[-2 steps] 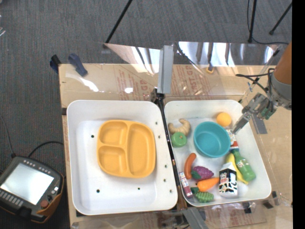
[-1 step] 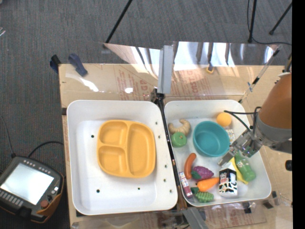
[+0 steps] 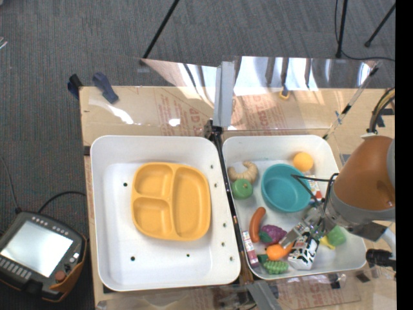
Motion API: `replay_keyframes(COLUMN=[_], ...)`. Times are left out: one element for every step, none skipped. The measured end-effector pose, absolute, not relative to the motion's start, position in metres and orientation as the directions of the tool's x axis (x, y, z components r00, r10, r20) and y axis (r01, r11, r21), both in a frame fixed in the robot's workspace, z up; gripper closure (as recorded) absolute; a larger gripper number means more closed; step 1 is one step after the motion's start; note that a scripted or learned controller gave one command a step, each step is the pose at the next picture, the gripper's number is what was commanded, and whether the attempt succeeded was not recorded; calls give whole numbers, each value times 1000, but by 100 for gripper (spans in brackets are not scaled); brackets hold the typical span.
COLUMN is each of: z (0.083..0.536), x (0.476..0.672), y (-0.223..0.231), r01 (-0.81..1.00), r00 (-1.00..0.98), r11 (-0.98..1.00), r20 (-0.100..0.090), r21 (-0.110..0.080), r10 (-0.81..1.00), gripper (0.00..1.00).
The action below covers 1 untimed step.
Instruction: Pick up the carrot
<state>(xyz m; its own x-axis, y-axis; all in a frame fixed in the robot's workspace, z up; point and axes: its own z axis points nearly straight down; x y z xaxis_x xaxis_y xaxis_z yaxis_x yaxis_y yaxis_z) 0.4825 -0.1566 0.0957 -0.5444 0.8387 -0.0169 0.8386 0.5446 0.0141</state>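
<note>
The carrot (image 3: 277, 252) is a short orange piece with a green leafy end, lying near the front edge of the right bin (image 3: 322, 142). My gripper (image 3: 292, 239) reaches in from the right and hovers just above and to the right of the carrot, pointing down-left toward it. Nothing shows as held. Purple grapes (image 3: 272, 232) sit right behind the carrot, and a black-and-white patterned item (image 3: 302, 257) lies just to its right, below the gripper.
The right bin also holds a red sausage (image 3: 257, 223), a teal bowl (image 3: 285, 188), a green apple (image 3: 242, 188), a croissant (image 3: 243, 170), a yellow-orange fruit (image 3: 302, 161) and a green piece (image 3: 335, 236). A yellow divided plate (image 3: 171, 201) sits in the left bin (image 3: 110, 173).
</note>
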Motion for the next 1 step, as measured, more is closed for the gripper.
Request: replay_keyframes(z=[152], x=[562], y=[-129], r01=[813], r00=[-583], r11=[583], r20=[-2], r21=[3], r10=[813], gripper=[0])
